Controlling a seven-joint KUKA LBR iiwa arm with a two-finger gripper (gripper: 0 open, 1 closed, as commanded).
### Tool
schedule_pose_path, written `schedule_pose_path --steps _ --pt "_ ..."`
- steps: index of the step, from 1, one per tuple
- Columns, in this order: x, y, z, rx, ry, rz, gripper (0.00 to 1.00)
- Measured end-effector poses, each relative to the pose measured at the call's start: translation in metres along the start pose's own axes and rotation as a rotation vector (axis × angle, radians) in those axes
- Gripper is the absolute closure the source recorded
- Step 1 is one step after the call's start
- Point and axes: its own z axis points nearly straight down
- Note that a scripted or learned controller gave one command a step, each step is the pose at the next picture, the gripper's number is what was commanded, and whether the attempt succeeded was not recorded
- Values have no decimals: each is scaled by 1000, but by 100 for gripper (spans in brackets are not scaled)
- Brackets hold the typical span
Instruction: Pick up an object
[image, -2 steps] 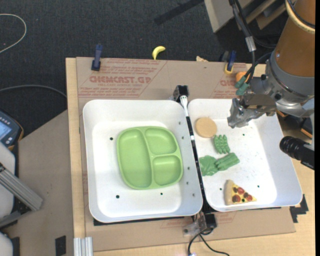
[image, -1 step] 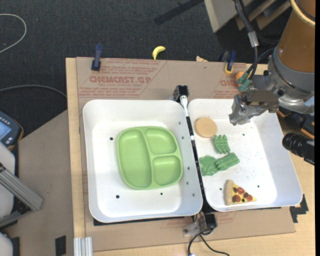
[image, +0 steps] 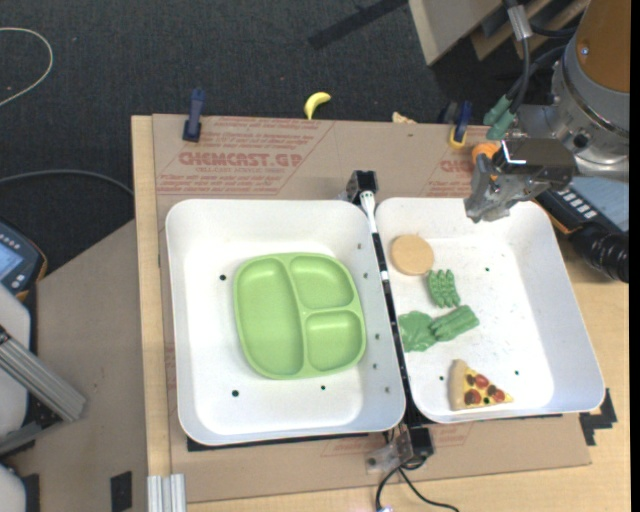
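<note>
The right bin carries the candidates: a round tan cookie toward its far left, a small ridged green piece just nearer than it, a larger green leafy piece nearer still by the left wall, and a pizza slice near the front edge. All lie loose on the bin floor, none lifted.

The hand hangs over the far edge of that bin, right of the cookie and apart from every item. Whether it is wide or narrow I cannot tell; nothing sits in it. By my reading this is the approach step, before any grasp. The next move calls for choosing one item, centring above it and descending.

The two green pieces lie close together, so a grasp there could nudge the neighbour. The left bin holds a green divided plate. A black clip joins the bins at the far side of the desk.
</note>
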Motion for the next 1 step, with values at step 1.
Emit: schedule_pose_path --steps 1 --pt "57 -1 44 9 -1 -2 100"
